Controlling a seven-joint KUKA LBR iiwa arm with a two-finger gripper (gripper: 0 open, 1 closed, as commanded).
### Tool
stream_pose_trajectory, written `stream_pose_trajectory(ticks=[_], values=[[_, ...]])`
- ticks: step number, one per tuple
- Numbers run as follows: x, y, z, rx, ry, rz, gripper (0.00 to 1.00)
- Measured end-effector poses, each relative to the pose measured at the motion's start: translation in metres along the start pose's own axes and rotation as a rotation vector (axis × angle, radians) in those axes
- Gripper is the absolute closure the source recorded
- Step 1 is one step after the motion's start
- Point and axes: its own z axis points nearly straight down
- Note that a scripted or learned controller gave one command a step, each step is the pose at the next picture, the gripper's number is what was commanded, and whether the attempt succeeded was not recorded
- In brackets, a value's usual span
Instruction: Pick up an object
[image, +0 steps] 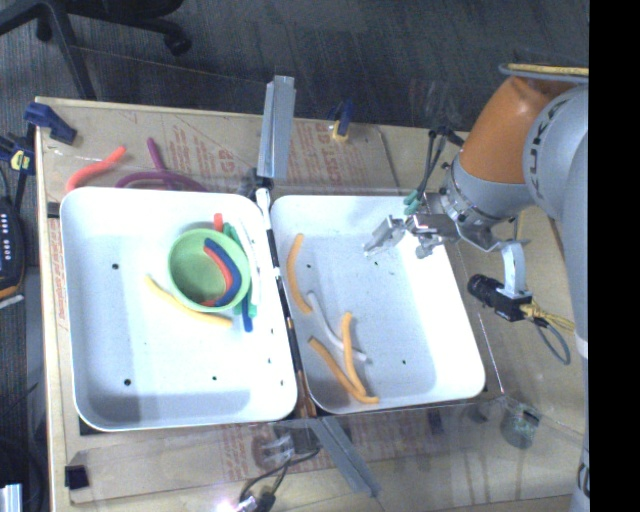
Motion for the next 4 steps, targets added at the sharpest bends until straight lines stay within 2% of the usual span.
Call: stream_pose_trajectory(ticks=[1,2,3,4], values=[[0.033,-0.052,0.098,0.001,-0.001,-0.15,0.0],[0.051,-0.067,0.136,-0.005,-0.001,-0.304,0.0],[0.049,-0.063,0.122,-0.015,-0.008,-0.308,1.0],[0.105,-0.059,0.028,-0.005,-0.002,-0.324,1.0]])
